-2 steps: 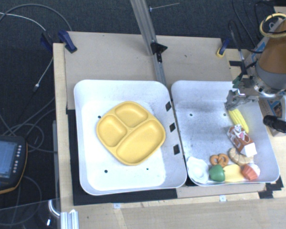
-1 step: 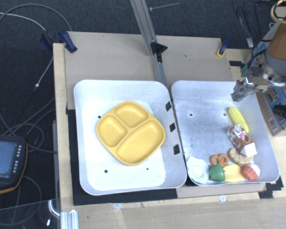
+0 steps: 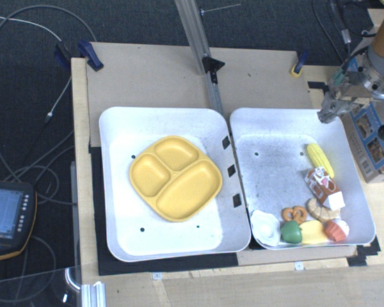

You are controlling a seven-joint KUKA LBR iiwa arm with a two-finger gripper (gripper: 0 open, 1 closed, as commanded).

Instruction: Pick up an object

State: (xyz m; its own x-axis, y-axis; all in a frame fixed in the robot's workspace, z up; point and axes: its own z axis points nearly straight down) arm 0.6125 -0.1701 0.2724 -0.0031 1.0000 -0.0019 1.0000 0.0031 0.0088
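the gripper (image 3: 328, 110) hangs over the right bin's (image 3: 269, 123) far corner, its grip state unclear; the corn cob (image 3: 320, 159) lies just below it.

No legible text, numbers or brand marks anywhere that I can make out. The blue box (image 3: 370, 139) at the bench's right edge carries printed panels, too small to read. The pendant screen (image 3: 2, 211) at far left glows blue; its contents are blurred.
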